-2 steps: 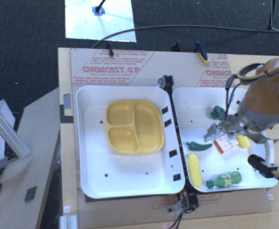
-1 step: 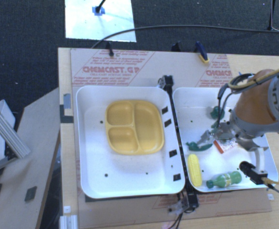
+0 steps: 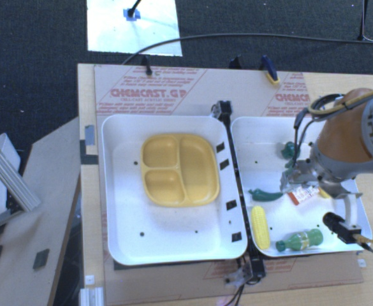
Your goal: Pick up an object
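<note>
- Small red-and-white packet (image 3: 299, 195): we judge this the likely target; it lies on the floor of the right white bin (image 3: 263, 132), directly under the gripper (image 3: 294, 182).
- Gripper: low over the packet; we cannot tell whether the claw is wide, narrow or closed on anything, since the wrist hides it.
- Progress: nothing visibly lifted, so we judge the pick not yet done; grasp and lift remain.
- Nearby in the same bin: dark green pepper-shaped toy (image 3: 266, 195) just beside, teal small object (image 3: 289, 150) near, yellow plastic corn cob (image 3: 259, 227), green plastic bottle (image 3: 299, 240).
- Left white bin (image 3: 119, 171): yellow divided plastic plate (image 3: 178, 169), well apart from the arm.
</note>
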`<act>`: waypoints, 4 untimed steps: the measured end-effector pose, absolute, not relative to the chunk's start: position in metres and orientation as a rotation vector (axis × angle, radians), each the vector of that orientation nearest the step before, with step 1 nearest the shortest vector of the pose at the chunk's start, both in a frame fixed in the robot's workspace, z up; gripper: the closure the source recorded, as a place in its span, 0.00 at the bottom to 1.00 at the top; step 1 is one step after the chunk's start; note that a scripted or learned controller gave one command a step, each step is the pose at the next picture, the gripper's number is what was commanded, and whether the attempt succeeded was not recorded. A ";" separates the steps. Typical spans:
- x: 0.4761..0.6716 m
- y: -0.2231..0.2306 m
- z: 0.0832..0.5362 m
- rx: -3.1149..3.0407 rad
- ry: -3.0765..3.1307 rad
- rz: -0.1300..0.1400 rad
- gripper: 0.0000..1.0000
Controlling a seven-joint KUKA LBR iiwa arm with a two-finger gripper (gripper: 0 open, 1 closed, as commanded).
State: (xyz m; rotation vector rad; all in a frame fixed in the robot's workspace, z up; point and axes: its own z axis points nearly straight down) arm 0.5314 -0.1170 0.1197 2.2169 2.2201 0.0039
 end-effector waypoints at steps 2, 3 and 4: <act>0.535 -0.122 0.227 2.213 2.222 0.006 1.00; 0.547 -0.065 0.218 2.210 2.233 0.005 1.00; 0.562 -0.017 0.214 2.210 2.232 0.005 1.00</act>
